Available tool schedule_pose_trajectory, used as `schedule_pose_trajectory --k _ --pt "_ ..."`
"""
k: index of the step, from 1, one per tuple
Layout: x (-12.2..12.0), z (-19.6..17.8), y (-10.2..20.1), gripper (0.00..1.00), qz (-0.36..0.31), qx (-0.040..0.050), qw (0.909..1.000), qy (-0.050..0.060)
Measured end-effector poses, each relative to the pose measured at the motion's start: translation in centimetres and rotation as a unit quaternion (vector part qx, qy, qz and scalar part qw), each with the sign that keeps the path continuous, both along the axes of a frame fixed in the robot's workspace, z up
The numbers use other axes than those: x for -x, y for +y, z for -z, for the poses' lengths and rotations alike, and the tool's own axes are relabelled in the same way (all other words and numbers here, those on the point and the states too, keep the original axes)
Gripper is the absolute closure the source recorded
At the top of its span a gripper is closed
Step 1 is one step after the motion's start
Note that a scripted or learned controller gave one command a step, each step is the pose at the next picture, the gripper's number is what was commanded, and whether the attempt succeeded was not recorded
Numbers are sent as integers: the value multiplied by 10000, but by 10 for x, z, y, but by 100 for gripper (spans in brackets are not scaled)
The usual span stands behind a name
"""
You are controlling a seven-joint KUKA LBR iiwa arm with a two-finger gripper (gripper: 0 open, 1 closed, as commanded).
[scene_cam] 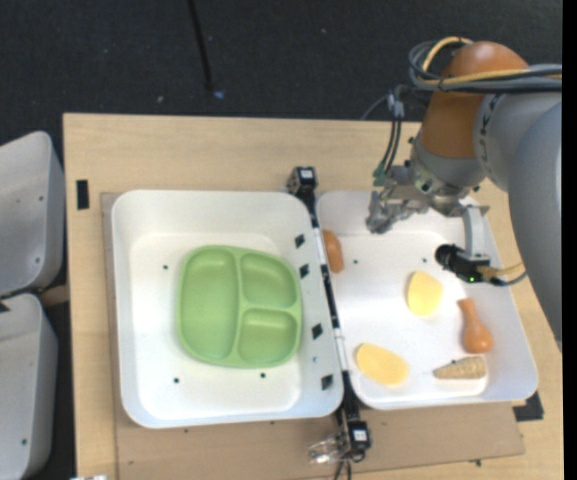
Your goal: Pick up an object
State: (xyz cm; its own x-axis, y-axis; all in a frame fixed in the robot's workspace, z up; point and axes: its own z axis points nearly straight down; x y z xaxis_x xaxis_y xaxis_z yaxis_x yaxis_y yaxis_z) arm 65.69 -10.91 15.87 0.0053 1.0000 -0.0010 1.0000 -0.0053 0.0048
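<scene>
The right bin (368, 298) holds several toy foods. A small orange sausage (333, 251) lies against its left wall. There is a yellow slice (424, 293) in the middle and an orange drumstick shape (474, 326) at the right. A yellow oval (381, 364) and a tan wedge (461, 369) sit near the front edge. My gripper (386, 214) hangs over the bin's back left part, to the right of and behind the sausage, with nothing visibly in it.
The left bin (138, 268) holds a green divided plate (240, 306). A low divider with black clips (320, 298) separates the bins. The grey arm with its orange band (468, 98) and cables crosses the back right corner.
</scene>
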Motion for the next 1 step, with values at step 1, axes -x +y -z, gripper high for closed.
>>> schedule_pose_trajectory --k 1 --pt "-3 -61 7 100 -41 0 10000 -15"
